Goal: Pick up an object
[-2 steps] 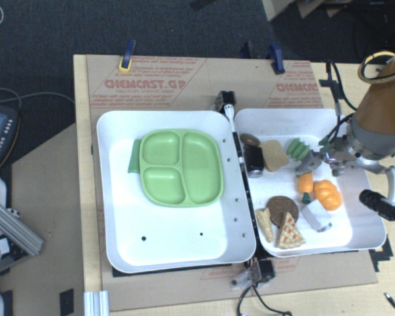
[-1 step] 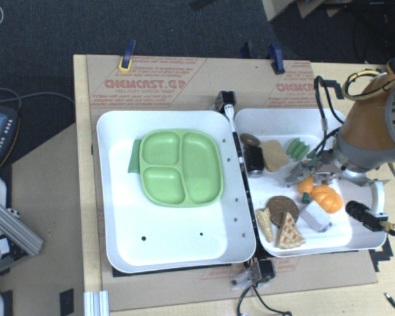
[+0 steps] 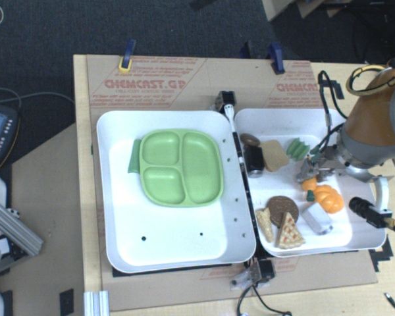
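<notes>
My gripper (image 3: 311, 171) is low in the right bin (image 3: 276, 118), reaching in from the right under the grey arm with its orange band (image 3: 375, 117). Its tip sits just above a small orange piece (image 3: 309, 184) and next to a larger orange toy fruit (image 3: 329, 199). A green object (image 3: 296, 149) lies just to its upper left. A tan slice (image 3: 273, 155) and a black block (image 3: 254, 159) lie further left. Whether anything is in its grasp is hidden by the gripper body.
The right bin also holds a small brown piece (image 3: 250, 139), a dark round cookie (image 3: 282, 208), a pizza slice (image 3: 289, 232), a cracker (image 3: 264, 222) and a white cylinder (image 3: 316, 219). The left bin (image 3: 118, 203) holds a green divided plate (image 3: 180, 167). Black cables (image 3: 326, 91) hang beside the arm.
</notes>
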{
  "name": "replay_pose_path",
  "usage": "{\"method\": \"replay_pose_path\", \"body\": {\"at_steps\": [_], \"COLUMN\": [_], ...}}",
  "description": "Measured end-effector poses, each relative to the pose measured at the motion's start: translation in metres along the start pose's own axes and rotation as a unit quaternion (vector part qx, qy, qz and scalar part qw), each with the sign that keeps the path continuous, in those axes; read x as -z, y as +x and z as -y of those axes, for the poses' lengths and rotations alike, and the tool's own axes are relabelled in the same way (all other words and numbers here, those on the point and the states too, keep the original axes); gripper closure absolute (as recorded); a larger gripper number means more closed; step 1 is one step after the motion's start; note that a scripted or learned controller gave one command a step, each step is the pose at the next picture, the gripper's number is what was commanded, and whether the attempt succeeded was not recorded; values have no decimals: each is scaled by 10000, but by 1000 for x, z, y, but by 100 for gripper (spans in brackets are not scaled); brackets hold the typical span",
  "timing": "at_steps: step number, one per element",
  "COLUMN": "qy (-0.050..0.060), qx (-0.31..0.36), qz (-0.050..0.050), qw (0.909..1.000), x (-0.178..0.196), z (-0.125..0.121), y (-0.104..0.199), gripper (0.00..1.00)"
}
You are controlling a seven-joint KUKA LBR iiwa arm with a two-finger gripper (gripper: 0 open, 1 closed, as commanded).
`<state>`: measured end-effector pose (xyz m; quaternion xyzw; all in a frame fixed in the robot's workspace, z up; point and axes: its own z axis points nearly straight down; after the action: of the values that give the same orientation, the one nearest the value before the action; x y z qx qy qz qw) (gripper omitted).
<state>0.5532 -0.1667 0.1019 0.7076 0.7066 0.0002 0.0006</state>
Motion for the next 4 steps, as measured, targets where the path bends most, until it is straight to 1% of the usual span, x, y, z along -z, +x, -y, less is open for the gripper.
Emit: {"method": "replay_pose_path", "body": {"at_steps": [1, 2, 3, 4], "qy": [-23, -22, -21, 14], "qx": [3, 2, 11, 34], "qz": [9, 11, 9, -16], "qw": [10000, 10000, 10000, 10000], "x": [53, 100, 125, 133], "z": [9, 8, 7, 21], "y": [1, -8, -9, 43], "gripper": [100, 100, 100, 100]}}
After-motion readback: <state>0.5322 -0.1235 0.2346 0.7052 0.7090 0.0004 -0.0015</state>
